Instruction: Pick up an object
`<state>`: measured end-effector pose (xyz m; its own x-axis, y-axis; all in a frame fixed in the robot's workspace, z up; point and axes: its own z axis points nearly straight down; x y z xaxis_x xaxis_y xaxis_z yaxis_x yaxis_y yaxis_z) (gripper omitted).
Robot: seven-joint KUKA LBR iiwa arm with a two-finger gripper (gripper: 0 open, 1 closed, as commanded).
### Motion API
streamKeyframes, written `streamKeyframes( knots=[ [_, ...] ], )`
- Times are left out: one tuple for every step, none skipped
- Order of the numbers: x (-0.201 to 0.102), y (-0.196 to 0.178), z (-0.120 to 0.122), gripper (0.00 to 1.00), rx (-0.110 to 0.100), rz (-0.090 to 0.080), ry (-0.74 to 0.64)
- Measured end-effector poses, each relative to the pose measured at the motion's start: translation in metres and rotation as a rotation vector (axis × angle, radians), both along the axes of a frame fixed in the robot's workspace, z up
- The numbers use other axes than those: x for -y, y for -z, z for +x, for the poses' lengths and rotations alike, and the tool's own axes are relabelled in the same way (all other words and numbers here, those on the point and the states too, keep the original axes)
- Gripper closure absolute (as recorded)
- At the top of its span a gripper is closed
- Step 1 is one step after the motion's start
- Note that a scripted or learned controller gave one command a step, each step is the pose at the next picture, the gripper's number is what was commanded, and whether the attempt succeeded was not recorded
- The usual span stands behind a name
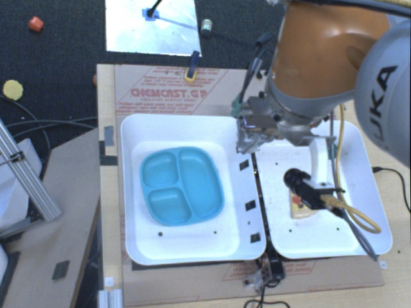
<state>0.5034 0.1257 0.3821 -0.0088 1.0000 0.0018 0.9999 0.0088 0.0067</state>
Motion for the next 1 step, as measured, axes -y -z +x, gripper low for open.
streamKeyframes(
  knots=[
    [-0.0001, -0.0106, 0.0007, 1.00, 0.002, 0.000, -0.005]
  ],
)
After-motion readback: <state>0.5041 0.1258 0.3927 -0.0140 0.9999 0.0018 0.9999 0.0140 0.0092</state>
